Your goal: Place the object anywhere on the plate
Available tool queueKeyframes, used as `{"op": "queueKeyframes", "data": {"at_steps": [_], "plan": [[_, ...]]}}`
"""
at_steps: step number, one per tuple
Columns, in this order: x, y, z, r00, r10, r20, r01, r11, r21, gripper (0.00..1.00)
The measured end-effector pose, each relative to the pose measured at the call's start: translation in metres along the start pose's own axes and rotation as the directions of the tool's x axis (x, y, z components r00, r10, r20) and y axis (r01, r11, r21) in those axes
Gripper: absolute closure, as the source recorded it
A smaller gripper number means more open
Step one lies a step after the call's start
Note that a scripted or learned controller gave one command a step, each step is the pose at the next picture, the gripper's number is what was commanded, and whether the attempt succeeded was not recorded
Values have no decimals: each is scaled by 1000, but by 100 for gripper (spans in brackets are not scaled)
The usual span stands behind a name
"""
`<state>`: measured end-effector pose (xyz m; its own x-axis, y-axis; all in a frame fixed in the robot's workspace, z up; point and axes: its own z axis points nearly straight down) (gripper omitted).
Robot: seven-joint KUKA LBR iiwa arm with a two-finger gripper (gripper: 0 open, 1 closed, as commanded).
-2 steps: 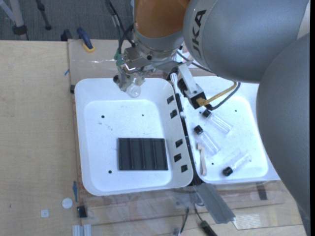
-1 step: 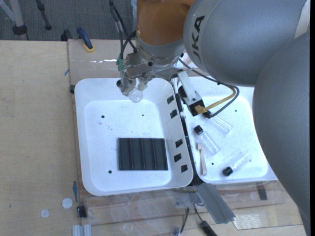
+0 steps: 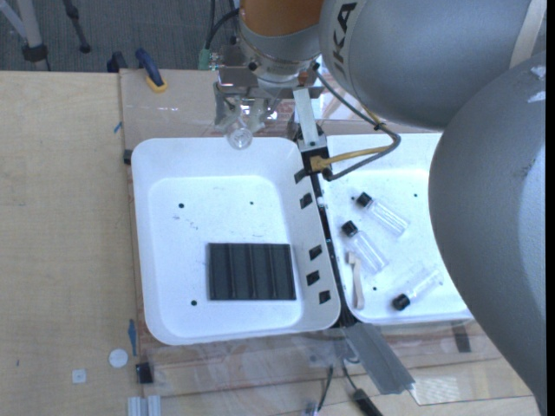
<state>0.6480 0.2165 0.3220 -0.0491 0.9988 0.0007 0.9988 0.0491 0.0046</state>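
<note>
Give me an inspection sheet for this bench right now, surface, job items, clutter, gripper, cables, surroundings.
Surface: wooden bench bearing left bin and right bin, side by side.
Job's things: dark ribbed plate flat in the left bin; clear vial between the fingers of the gripper at the left bin's far rim.
Clutter: three black-capped clear vials in the right bin, lying apart.
Gripper: shut on the clear vial, above the far rim, not over the plate.
Cables: a tan cable runs across the divider.
Surroundings: blue clamp on the bench's far edge; grey floor beyond.
</note>
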Motion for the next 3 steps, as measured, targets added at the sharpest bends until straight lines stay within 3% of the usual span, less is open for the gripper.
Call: {"op": "queueKeyframes", "data": {"at_steps": [1, 2, 3], "plan": [[5, 14, -3, 995, -102, 0, 102, 995, 0, 100], [0, 13, -6, 928, 372, 0, -372, 928, 0, 100], [13, -73, 9, 967, 255, 3, -255, 967, 8, 100]]}}
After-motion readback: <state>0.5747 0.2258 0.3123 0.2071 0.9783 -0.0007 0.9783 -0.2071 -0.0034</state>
